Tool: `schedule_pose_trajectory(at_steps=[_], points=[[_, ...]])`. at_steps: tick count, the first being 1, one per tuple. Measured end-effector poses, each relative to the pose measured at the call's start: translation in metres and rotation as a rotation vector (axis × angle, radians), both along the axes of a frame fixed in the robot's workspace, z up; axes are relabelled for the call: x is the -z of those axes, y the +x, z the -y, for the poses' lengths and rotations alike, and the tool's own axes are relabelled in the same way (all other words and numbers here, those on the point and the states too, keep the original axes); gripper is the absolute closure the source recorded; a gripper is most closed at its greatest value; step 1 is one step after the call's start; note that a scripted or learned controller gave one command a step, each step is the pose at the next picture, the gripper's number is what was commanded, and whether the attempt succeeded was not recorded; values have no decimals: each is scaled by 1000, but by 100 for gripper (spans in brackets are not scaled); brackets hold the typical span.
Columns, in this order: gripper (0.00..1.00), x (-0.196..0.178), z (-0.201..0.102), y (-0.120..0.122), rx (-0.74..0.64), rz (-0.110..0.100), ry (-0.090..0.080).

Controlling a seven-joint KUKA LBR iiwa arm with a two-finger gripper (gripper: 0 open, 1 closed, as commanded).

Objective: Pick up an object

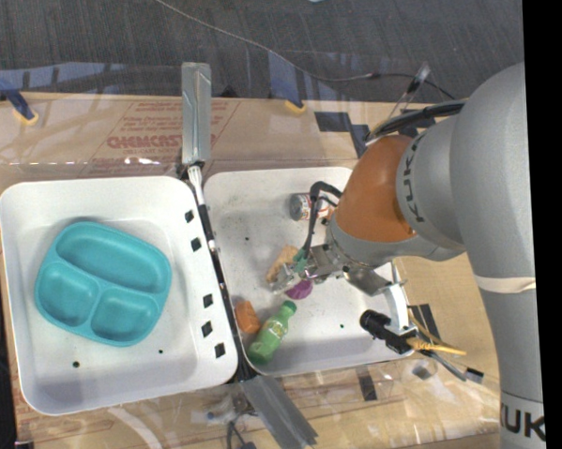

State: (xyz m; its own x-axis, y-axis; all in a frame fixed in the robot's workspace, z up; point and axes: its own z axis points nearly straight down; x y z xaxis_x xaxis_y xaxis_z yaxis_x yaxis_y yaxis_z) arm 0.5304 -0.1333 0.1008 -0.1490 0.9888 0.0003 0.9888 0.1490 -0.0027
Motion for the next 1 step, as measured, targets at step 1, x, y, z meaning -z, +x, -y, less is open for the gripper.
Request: schedule_pose_trajectory(at_steps=[1], points=[[100,-91,-81,51,205,2,1]])
